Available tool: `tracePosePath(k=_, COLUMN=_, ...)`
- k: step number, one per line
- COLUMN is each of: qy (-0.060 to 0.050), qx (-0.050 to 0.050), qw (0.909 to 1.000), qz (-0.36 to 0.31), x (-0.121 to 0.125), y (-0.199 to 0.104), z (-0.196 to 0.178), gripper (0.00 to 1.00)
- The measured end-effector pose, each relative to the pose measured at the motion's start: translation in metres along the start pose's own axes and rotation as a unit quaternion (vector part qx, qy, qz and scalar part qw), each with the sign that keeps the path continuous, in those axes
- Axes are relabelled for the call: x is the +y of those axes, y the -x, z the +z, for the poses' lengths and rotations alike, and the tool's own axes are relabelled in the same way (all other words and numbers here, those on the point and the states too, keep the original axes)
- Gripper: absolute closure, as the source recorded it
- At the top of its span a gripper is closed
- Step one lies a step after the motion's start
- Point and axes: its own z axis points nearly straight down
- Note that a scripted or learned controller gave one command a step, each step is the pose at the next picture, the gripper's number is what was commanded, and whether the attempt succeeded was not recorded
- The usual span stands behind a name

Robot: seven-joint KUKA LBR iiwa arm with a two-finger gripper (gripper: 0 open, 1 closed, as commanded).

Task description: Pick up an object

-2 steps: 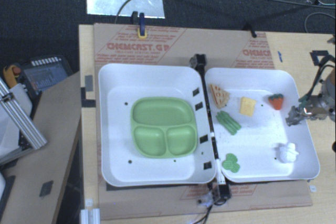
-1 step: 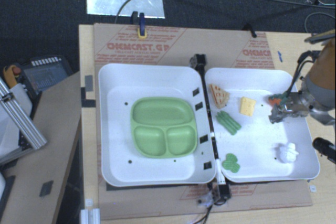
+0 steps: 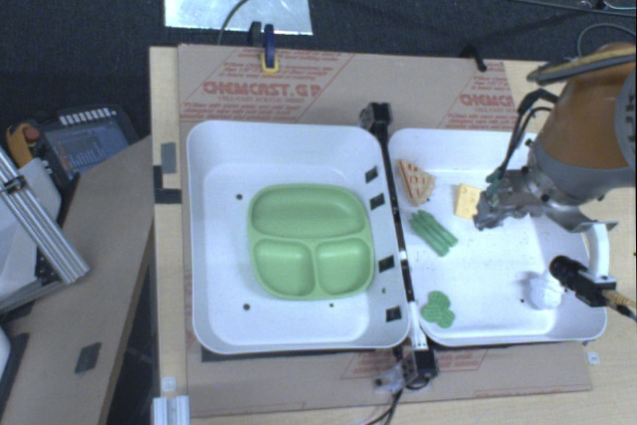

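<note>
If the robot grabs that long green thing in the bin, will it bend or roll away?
The long green piece looks like moulded toy food, so it would probably stay stiff and feel light. It lies flat on the right bin floor, apart from the yellow block, and its long ridged shape suggests it might roll sideways if nudged. The gripper is beside it.

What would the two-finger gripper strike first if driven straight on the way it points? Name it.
Probably the yellow cheese-like block. The gripper hangs in the right white bin with its tip beside that block's right edge. Depth is unclear, so it might instead meet bare bin floor just next to it.
</note>
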Motion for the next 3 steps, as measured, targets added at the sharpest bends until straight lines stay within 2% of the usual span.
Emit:
tracePosePath(k=1, qy=0.000, qx=0.000, qw=1.0000, qz=0.000, x=0.009, y=-0.056, z=0.004, gripper=1.00)
tracePosePath(k=3, qy=0.000, qx=0.000, qw=1.0000, qz=0.000, x=0.030, y=-0.160, z=-0.025, gripper=1.00)
